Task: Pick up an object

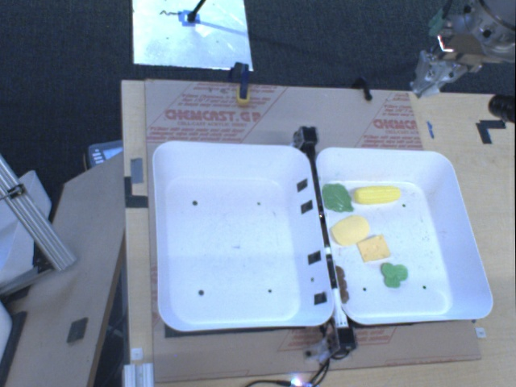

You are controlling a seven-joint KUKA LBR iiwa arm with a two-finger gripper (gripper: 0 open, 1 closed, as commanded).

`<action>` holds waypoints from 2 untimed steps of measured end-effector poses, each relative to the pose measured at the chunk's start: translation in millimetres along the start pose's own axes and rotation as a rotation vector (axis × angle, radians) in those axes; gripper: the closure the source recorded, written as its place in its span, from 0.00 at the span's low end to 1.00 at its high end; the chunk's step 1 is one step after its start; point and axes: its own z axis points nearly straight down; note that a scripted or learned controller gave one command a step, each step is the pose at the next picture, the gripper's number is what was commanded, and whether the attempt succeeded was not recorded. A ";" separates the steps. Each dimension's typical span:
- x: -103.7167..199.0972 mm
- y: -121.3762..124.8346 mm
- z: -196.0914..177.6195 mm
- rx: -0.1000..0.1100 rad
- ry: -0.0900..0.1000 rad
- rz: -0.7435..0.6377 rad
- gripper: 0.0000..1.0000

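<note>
The jaws (426, 83) hang high beyond the right bin (463, 208) (open or closed, I cannot tell); descending, they risk nudging the clustered yellow corn (376, 194) aside.

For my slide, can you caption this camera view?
Pincer high above right bin of toy food: corn, green leaf, cheese.

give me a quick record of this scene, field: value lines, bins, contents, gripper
left bin: white, shallow, no objects seen in it
right bin: white, shallow, holds five small objects
contents: yellow corn cob, green leafy piece, yellow rounded piece, tan square piece, small green piece
gripper: at upper right, above the bench beyond the right bin's far edge
gripper load: nothing seen between its fingers
task state: no object picked up yet
</note>
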 end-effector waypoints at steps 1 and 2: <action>5.0 19.6 -18.2 0.016 0.002 -0.001 1.00; 6.2 19.4 -43.6 0.018 0.003 -0.001 1.00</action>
